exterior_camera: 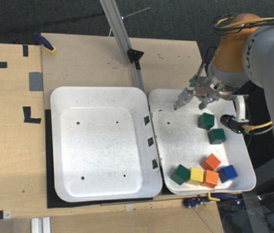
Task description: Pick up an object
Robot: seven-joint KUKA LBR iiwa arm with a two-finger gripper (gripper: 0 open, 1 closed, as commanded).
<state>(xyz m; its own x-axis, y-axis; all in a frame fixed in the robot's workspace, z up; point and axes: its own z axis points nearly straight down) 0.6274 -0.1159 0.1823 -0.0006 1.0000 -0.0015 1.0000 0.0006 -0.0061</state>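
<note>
Seven blocks (202, 166) are seen in the right bin (176, 130) — most at its lower right. The gripper (193, 101) is spread apart, nothing held, at the bin's top.

My arm (261, 52) is grey, with an orange band (231, 45) above the wrist. Both bins (100, 144) are white, speckled with fine dark dots. In the right bin (176, 130) sit two dark green blocks (206, 121), another green one (180, 174), a yellow block (196, 174), two orange blocks (212, 162) and a blue block (228, 173). The bench (6, 106) is pale wood.
</note>
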